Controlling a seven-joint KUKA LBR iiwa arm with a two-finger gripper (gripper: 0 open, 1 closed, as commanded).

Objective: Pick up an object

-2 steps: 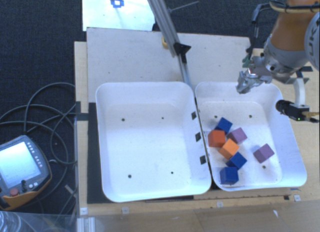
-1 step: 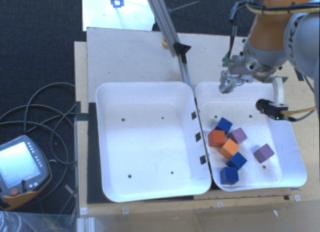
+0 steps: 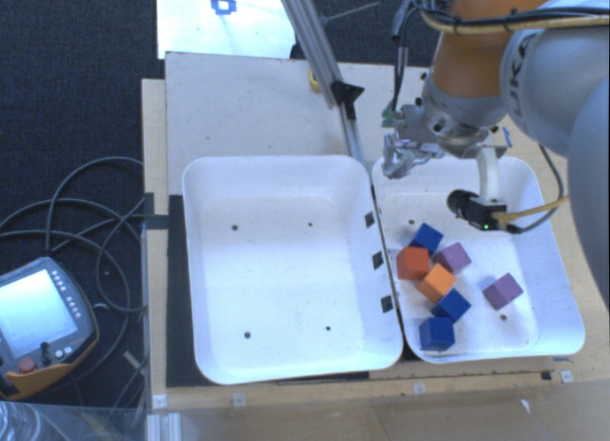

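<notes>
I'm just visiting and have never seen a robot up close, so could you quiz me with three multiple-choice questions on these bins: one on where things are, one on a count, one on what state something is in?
1. Where are the blocks?
A. In the right bin
B. In the left bin
C. On the floor

2. How many blue blocks are there?
A. One
B. Three
C. Five

3. How does the arm's wrist end stand relative to the blocks?
A. Pressed down on the purple blocks
B. Above the far end of the right bin, apart from the blocks
C. Inside the left bin

Answers:
1. A: every block lies in the right bin.
2. B: blue blocks at and, beside two orange blocks and two purple blocks.
3. B: the gripper hangs near the bin's far rim, with bare white floor between it and the blocks.
</notes>
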